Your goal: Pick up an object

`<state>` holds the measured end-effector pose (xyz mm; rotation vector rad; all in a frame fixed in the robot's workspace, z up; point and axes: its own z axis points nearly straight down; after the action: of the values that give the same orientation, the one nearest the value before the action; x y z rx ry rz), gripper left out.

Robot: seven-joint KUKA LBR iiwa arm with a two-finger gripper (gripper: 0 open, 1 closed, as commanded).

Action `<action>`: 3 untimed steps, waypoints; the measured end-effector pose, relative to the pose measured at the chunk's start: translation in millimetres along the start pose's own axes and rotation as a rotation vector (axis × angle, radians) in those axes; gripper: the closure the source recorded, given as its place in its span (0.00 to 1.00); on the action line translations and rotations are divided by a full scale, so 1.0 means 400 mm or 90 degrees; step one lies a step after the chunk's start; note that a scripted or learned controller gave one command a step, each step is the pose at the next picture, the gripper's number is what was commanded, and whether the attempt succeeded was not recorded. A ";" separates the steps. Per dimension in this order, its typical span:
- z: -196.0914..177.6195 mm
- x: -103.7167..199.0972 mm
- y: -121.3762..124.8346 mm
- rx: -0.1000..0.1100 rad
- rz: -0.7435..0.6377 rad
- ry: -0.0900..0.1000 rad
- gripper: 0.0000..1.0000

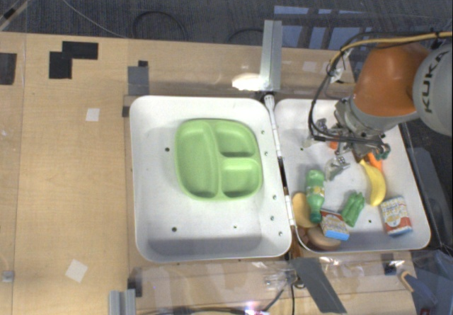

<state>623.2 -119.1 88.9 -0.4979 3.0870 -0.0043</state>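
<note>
The wooden bench (pixel 64 186) was pale, smooth and flat, with black square marks near its far left. On it sat the left bin (pixel 156 228), a shallow white tray with rounded corners, and pressed against that bin's right wall was the right bin (pixel 417 236), the same shape and glossy plastic. Inside the left bin lay a light green divided plate (pixel 216 159), moulded in three compartments with soft edges. The arm (pixel 386 83), grey with a shiny orange band, hung over the right bin's far half; its gripper (pixel 341 162) pointed down among cables, and whether the fingers were apart or together could not be told. In the right bin, just right of the gripper, lay a curved yellow banana (pixel 375 182). Nearer the front were a small red-and-white can (pixel 395 216), a green bottle (pixel 315 190), a small green pepper-like piece (pixel 352 209), and a brown rounded piece (pixel 322 239) at the front left corner.
</note>
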 end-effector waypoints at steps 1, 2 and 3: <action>-0.006 0.128 0.076 0.000 -0.001 0.000 0.00; -0.164 0.168 -0.133 0.002 -0.085 0.002 0.00; -0.002 0.054 -0.211 0.001 -0.139 0.000 0.00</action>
<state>629.2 -205.9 89.6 -0.8302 3.0145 -0.0094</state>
